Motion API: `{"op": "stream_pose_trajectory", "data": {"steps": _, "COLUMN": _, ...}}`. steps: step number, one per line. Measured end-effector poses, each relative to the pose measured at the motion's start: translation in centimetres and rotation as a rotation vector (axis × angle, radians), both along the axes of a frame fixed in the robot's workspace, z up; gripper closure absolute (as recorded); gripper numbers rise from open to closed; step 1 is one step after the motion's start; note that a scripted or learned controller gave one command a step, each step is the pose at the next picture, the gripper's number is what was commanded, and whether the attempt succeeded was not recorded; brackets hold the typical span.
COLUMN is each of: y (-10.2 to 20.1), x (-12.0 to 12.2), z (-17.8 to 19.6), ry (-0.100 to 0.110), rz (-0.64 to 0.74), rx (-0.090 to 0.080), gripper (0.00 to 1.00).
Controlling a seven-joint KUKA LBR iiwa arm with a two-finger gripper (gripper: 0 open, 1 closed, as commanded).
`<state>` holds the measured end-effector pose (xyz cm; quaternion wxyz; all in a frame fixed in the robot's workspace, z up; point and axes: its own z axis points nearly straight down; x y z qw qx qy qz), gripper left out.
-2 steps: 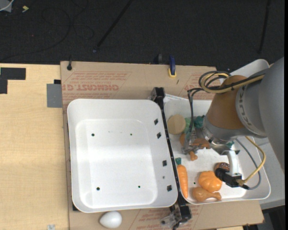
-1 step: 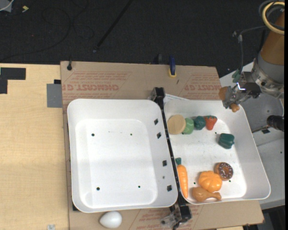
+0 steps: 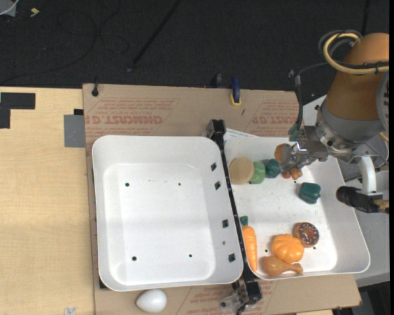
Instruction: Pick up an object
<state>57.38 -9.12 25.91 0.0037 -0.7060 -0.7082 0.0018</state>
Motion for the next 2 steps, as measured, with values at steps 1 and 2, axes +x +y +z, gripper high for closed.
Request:
{"op": "stream_pose_trajectory", "data": {"steps": 1, "y": 6.3, "x": 3.3, "z": 16.0, "ry": -0.026, "rz": 0.006, "rx": -0.002, "gripper": 1.00}}
{"op": "stream_pose_trajectory", "data": {"steps": 2, "y": 9.4, "x": 3.6, "z": 28.5, "ry": -0.020, "rz": 0.002, "rx": -0.002, "gripper": 1.00}}
